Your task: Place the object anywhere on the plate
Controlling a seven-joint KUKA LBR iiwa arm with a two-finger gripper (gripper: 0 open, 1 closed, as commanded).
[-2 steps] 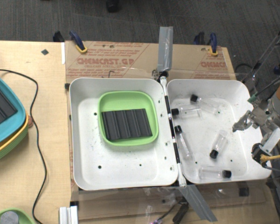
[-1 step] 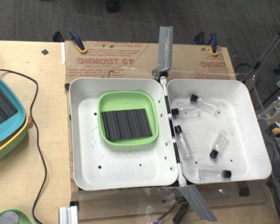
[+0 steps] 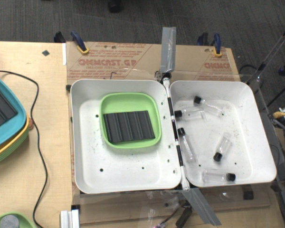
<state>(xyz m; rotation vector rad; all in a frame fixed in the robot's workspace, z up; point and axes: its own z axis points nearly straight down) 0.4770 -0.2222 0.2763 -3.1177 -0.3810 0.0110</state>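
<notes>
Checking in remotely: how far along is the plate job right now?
Nothing looks done: the green plate in the left bin carries just a dark ribbed insert. Nothing is in hand. The clear vials all lie in the right bin, so one remains to pick and place.

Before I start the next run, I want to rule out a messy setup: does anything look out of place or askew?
The green plate sits flat in the left bin, already bearing a dark ribbed object. In the right bin, clear vials with black caps lie scattered on their sides at mixed angles. No spill or damage is visible.
</notes>
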